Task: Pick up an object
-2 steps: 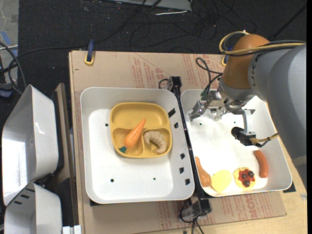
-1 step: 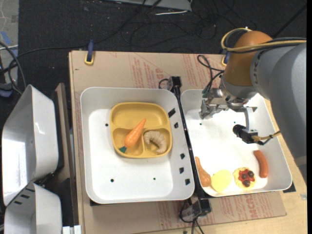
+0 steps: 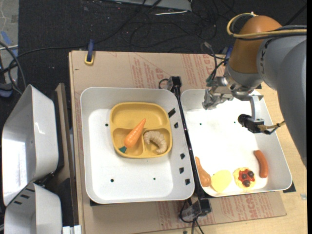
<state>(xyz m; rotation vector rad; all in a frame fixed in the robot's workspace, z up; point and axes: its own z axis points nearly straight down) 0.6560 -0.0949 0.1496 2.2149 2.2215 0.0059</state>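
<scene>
Toy sausage (image 3: 263, 163), orange-red, lies at 4 o'clock in right bin (image 3: 222, 130), near right wall. At 6 o'clock along front edge: small pizza (image 3: 244, 177), yellow disc (image 3: 221, 180), orange chicken drumstick (image 3: 203, 172). Gripper (image 3: 213, 100) hovers at 11 o'clock over that bin; claw state cannot tell. Left bin (image 3: 97, 169) holds yellow divided plate (image 3: 141, 112) with carrot (image 3: 135, 133) and shrimp (image 3: 157, 140).

The cardboard-topped bench (image 3: 146, 65) is carrying two shallow white bins lying side by side, the left bin (image 3: 97, 179) toward nine o'clock, the right bin (image 3: 219, 130) toward three o'clock. A yellow-handled clamp (image 3: 89, 57) is gripping its eleven o'clock edge.
</scene>
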